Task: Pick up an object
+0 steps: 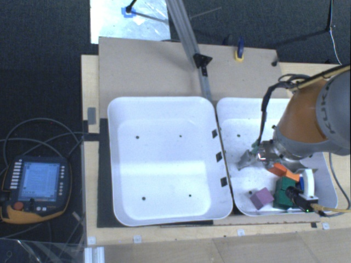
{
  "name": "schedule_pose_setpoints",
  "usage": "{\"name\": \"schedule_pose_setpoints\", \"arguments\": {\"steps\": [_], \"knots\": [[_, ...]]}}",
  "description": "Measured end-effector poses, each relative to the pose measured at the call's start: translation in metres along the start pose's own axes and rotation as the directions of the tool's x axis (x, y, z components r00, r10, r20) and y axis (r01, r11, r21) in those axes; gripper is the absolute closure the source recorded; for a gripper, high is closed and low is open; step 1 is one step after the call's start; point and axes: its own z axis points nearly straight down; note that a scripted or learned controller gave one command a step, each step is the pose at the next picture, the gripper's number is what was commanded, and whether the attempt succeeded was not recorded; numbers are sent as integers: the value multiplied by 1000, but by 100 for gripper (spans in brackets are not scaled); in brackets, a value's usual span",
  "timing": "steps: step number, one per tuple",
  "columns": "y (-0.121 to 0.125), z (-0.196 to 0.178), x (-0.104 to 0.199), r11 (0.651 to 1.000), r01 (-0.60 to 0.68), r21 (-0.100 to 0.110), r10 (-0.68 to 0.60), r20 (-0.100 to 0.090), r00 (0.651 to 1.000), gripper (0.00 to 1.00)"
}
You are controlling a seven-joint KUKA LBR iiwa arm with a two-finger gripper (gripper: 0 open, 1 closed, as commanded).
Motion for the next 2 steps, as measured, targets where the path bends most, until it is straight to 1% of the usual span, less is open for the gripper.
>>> {"name": "schedule_pose_setpoints", "arguments": {"steps": [1,2], "knots": [[0,25,0,1000,1,-3,-1,0,1000,0],[2,13,0,1000,3,-8,-3,0,1000,100]]}}
